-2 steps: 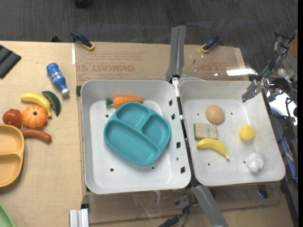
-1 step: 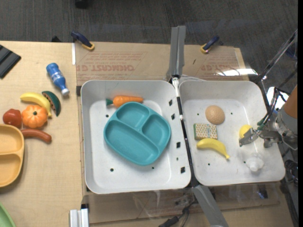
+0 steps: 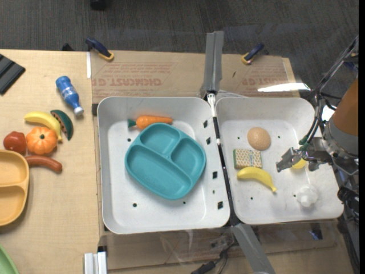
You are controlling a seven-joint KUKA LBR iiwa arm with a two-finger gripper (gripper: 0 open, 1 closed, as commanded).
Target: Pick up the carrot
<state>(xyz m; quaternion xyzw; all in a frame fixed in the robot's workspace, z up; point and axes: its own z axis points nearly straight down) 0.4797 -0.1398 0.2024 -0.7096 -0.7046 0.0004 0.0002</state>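
Note:
The orange carrot [image 3: 151,120] with a green top lies in the left bin [image 3: 112,170] near its back wall, just above the teal divided plate [image 3: 165,160]. My gripper [image 3: 292,161] is low over the right bin [image 3: 285,210], at its right side, far from the carrot. A small yellow object [image 3: 297,164] sits right at the gripper's tip; whether it is held I cannot tell.
The right bin also holds a brown egg [image 3: 258,137], a speckled sponge [image 3: 248,158], a banana [image 3: 256,177] and a small white object [image 3: 307,197]. Left of the bins lie toy fruit [image 3: 41,140], a blue bottle [image 3: 69,95] and a yellow tray [image 3: 12,187].

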